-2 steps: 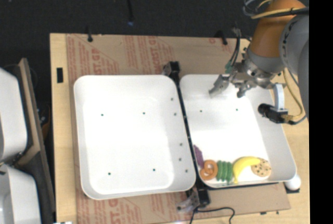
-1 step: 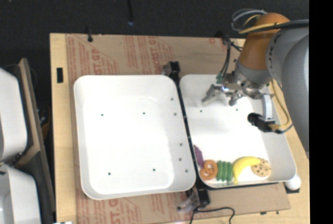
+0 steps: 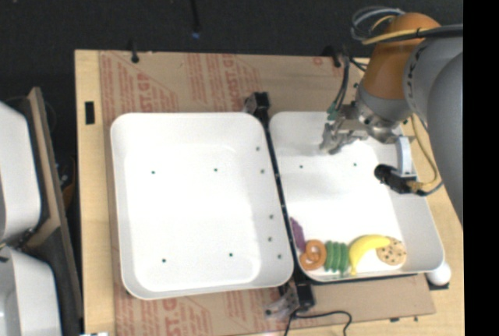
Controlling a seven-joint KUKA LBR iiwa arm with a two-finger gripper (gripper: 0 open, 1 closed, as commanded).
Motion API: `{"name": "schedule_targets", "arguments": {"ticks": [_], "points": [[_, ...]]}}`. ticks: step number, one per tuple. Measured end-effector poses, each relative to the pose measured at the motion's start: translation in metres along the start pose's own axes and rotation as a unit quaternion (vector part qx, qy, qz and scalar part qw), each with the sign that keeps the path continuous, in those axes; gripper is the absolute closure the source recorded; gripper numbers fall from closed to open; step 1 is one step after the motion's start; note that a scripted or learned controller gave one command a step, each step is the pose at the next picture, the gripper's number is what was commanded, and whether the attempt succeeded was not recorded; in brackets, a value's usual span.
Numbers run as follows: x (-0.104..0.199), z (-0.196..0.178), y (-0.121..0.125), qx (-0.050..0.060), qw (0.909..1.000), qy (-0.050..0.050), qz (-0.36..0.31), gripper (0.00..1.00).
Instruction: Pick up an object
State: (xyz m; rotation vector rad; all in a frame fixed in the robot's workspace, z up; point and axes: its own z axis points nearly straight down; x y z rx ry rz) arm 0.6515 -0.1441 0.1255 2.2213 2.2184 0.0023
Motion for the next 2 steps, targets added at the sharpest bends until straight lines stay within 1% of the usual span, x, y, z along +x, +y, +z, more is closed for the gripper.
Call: {"name": "schedule_targets", "arguments": {"ticks": [1, 2], "points": [[0.003, -0.045, 0.006, -0.001, 1.0, 0.0, 0.0, 1.0], [0.011, -0.094, 0.005, -0.001, 1.0, 0.0, -0.001, 1.0]]}}
